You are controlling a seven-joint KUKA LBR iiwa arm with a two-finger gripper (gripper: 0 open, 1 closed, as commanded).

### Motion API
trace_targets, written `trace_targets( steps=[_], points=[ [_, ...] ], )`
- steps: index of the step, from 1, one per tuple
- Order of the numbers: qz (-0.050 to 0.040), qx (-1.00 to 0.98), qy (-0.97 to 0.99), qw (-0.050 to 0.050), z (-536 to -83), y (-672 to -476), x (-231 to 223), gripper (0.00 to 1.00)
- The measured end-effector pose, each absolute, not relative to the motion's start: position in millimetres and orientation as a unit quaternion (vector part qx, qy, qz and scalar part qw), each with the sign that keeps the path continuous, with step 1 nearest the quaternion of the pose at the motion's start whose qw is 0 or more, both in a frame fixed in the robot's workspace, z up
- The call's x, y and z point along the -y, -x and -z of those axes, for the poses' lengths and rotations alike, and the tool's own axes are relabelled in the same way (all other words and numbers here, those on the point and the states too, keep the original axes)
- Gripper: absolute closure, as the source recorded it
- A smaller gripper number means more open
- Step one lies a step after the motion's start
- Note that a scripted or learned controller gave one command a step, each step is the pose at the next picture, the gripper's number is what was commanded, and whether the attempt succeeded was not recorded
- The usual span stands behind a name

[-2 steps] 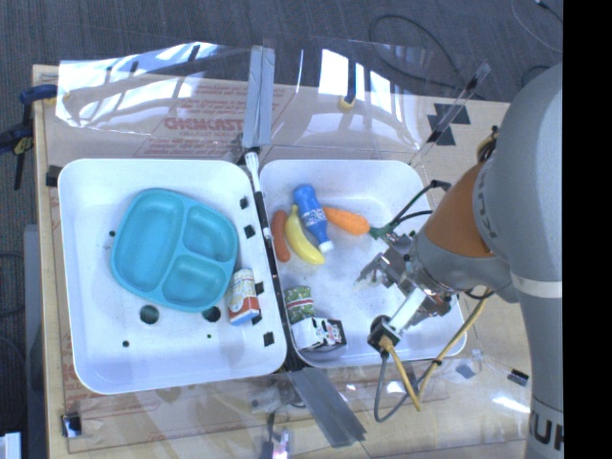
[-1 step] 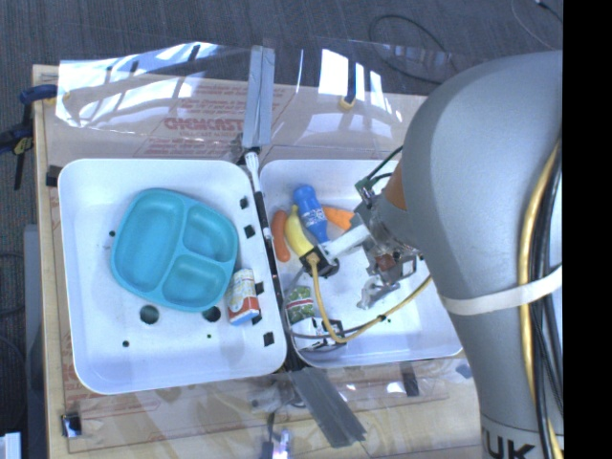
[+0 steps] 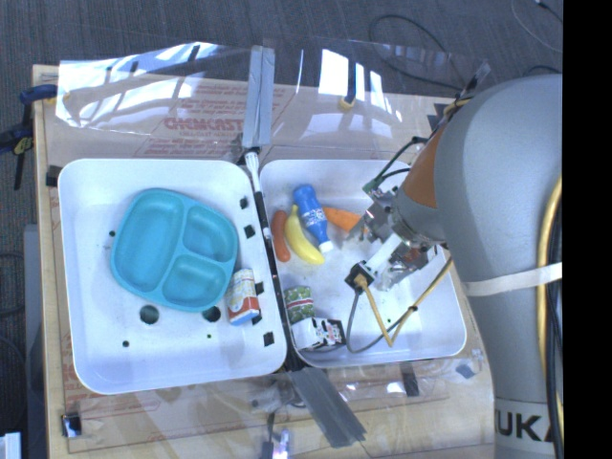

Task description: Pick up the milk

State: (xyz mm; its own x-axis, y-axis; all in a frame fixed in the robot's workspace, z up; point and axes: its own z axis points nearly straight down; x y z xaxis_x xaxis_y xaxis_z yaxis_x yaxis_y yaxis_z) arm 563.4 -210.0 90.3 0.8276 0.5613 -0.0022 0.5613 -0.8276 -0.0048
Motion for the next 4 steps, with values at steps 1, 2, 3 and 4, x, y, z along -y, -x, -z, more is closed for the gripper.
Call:
trace_targets(
  steps=[1,2,3,4],
  points=[
    [-0.0005,0.328,0.945,0.001,-203.8,-526.3,210.5,0.00],
    [-0.0034,0.122,0.993,0.003,-169.5,-475.6,118.6,0.00],
    [-0.0033,0.104,0.995,0.002,-89.7,-550.7,96.7,0.00],
    [-0.0010,0.119,0.993,0.002,-199.1,-556.3,208.1,0.00]
  ],
)
